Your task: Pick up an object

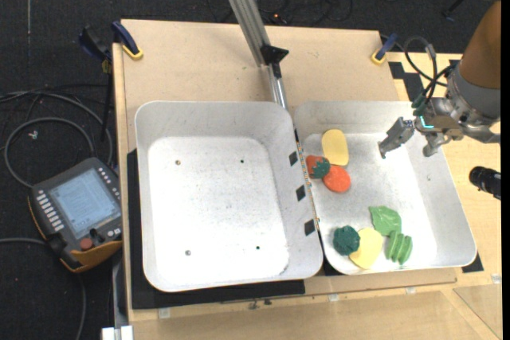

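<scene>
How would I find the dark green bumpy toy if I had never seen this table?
Look in the right-hand white bin, the one with toys in it, and go to the cluster at its near edge. The dark green bumpy toy sits at the left end of that cluster, touching a pale yellow piece. It is darker and rounder than the light green pieces further right.

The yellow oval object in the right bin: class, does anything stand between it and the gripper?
Nothing visible does. The gripper hangs over the right white bin, right of the yellow oval object, with bare bin floor between them. The orange-red piece lies below it.
</scene>
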{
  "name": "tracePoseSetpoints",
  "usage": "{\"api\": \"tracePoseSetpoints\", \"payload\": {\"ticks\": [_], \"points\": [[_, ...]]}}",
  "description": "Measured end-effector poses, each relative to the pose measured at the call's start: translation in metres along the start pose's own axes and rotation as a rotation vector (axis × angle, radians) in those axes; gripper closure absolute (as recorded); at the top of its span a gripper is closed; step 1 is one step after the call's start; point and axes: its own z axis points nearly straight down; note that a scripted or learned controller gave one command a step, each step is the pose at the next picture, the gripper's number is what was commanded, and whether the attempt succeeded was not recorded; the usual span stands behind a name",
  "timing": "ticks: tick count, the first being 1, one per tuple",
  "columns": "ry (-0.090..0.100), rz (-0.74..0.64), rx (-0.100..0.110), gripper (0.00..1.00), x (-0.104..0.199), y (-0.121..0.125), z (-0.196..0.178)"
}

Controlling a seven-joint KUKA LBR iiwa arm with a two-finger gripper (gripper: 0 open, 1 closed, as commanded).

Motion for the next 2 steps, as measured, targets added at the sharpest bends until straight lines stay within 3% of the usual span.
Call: {"api": "tracePoseSetpoints", "payload": {"ticks": [1, 2], "points": [[-0.001, 0.002, -0.004, 0.0, 0.0, 0.001, -0.002], [0.0, 0.003, 0.0, 0.0, 0.001, -0.002, 0.041]]}}
